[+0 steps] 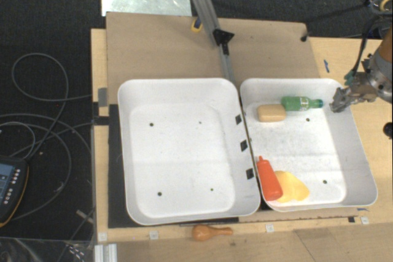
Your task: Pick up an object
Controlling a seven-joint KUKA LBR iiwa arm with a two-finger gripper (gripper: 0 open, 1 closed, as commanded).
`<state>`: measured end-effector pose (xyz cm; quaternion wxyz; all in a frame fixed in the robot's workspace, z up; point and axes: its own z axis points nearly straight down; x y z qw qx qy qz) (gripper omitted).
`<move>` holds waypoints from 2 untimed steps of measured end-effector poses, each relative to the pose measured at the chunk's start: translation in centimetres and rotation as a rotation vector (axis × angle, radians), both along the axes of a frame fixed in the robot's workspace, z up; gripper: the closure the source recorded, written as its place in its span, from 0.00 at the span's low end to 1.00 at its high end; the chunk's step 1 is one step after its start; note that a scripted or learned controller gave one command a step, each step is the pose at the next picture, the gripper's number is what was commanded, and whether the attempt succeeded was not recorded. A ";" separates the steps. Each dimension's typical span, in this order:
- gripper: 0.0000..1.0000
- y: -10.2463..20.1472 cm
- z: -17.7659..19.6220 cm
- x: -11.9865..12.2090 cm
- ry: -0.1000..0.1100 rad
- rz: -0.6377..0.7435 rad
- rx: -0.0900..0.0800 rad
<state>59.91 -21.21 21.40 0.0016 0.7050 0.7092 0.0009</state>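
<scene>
Two white bins (178, 89) are showing small dark dots on a tan worktop (264, 46); the right one is holding a green bottle (301, 103), a beige block (271, 113), an orange-red bottle (268, 178) and a yellow piece (293, 186), while a grey pincer (339, 101) is hanging above its far edge

Right bin (362, 156) holds bottle (301, 103) beside block (271, 113), behind ketchup (268, 178).

We are finding no legible text, brand, number or sign anywhere. The green bottle (301, 103) in the right bin (353, 150) is carrying a pale band that may be a label, but it is too small for us to read. The handheld device (11, 184) lying on the floor at the left edge is showing a lit screen whose contents are blurred.
</scene>
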 end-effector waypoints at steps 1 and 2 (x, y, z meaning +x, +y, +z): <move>1.00 4.8 -0.4 0.7 0.002 0.004 0.003; 1.00 10.2 -1.0 0.6 0.003 0.004 0.003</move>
